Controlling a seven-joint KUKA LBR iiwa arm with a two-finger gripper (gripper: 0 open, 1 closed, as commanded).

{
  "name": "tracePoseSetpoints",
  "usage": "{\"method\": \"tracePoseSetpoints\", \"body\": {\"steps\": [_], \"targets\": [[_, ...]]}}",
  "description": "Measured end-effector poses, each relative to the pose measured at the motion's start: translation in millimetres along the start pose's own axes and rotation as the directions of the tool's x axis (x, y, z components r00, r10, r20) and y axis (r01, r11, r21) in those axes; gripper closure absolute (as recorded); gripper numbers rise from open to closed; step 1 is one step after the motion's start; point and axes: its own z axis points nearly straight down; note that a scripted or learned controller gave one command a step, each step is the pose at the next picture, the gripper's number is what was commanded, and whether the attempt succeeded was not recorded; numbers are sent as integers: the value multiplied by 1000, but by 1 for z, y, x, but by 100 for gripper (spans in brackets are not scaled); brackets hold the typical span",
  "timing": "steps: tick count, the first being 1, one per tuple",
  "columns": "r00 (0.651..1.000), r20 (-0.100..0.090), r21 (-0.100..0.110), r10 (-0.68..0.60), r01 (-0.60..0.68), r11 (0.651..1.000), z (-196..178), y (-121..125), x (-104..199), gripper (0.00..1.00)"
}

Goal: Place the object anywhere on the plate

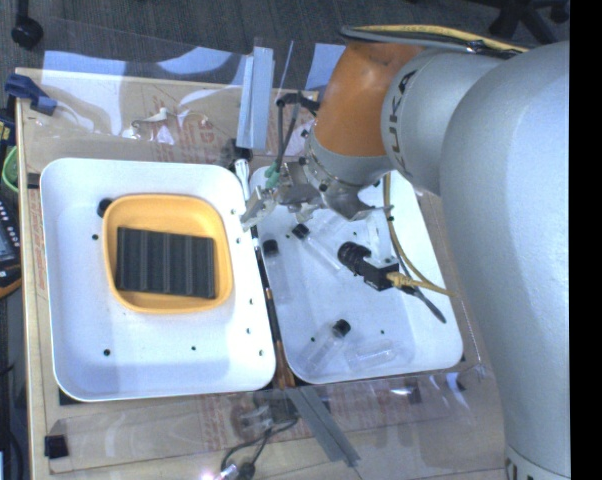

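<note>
A yellow plate (167, 213) with a dark ridged centre lies in the left bin (141, 368). My gripper (273, 196) hangs over the back left corner of the right bin (436, 343), close to the wall between the two bins and just right of the plate's rim. A small green piece shows at the gripper's tip, too small to identify. A pale, see-through object (369, 349) lies near the front of the right bin, apart from the gripper. The wrist and the orange band hide the back of that bin.
A black cable plug (359, 259) and its lead hang from the wrist over the middle of the right bin. Small black studs (341, 326) dot both bin floors. A metal bar (253, 93) stands behind the bins.
</note>
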Motion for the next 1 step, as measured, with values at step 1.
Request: {"method": "tracePoseSetpoints", "body": {"steps": [1], "targets": [[1000, 0, -1, 20, -20, 1000, 8, 13, 63, 0]]}}
